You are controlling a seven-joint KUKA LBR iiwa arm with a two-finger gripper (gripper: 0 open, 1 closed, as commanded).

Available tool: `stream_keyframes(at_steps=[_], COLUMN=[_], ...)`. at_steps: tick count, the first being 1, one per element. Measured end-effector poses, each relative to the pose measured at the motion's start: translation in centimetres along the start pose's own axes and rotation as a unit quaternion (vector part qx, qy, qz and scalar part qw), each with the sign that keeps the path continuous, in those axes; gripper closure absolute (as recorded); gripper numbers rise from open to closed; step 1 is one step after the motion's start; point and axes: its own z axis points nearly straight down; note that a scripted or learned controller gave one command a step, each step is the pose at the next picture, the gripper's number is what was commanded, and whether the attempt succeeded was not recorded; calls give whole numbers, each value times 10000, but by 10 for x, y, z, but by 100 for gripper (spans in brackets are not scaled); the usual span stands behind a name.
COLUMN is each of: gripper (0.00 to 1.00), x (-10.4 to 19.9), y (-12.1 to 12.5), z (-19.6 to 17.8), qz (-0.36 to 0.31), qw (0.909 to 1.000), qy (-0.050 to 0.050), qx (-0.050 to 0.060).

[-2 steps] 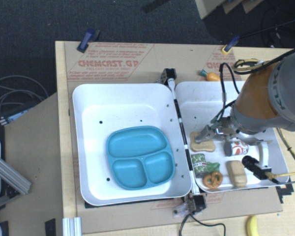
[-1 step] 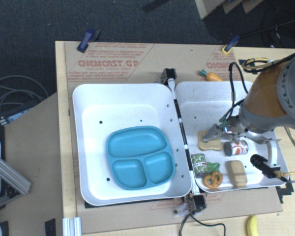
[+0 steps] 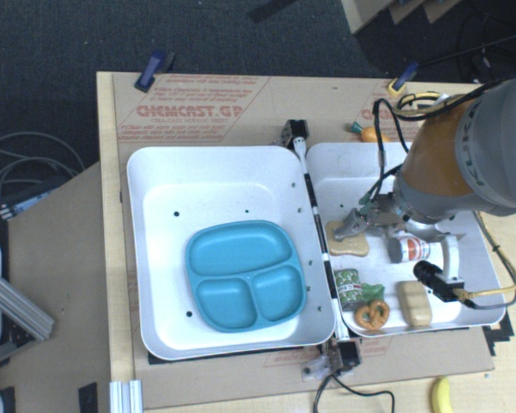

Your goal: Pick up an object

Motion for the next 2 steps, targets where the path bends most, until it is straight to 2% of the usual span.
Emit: stream_keyframes(at_steps=[1,2], gripper=[0,100], x=[-25,-25], y=[-17,-16], z=[0,-10], qz=[7,3], qw=[10000,10000], qy=[2,-2], qx=[15,0])
